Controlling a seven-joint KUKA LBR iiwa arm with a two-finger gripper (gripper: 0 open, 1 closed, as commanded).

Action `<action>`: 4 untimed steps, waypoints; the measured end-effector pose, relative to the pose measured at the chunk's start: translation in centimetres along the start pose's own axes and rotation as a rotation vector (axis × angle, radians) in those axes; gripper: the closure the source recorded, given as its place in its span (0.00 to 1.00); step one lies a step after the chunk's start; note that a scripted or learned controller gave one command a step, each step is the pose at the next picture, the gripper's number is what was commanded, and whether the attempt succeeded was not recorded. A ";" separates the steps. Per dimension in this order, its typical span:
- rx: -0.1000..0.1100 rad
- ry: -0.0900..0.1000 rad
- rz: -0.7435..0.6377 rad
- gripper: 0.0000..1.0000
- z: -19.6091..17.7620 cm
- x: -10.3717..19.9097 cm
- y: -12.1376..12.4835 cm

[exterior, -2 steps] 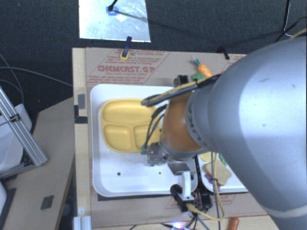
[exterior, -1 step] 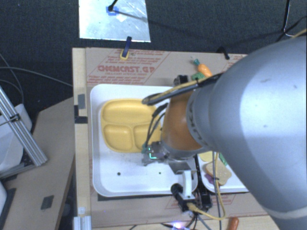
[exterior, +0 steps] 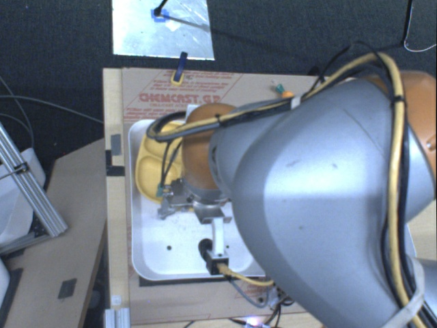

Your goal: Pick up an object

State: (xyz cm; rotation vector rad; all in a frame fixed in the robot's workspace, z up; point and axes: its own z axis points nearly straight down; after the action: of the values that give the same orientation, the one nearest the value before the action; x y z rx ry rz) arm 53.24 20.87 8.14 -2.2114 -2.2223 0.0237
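Observation:
A yellow rounded object (exterior: 151, 168) lies in the far left part of the left white bin (exterior: 160, 255). My gripper (exterior: 172, 202) hangs low over the bin, just at the near right edge of the yellow object, and partly covers it. The grey arm with its orange band (exterior: 201, 149) reaches in from the right and hides most of both bins. Whether anything sits in the gripper is hidden.
The bin rests on a cardboard sheet (exterior: 184, 91) with red print. A blue and yellow tool (exterior: 179, 69) lies on its far edge. A shiny metal plate (exterior: 162, 19) lies beyond. An aluminium frame (exterior: 27, 190) stands at the left.

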 end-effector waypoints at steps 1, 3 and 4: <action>-0.031 0.000 0.017 0.00 -11.0 -15.2 5.9; -0.018 0.006 -0.002 0.00 -11.4 -14.1 5.5; -0.021 0.006 -0.007 1.00 -12.5 -14.1 5.6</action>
State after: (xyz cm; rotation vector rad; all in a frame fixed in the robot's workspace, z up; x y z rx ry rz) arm 59.06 6.87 20.61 -2.2113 -2.2369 -0.0058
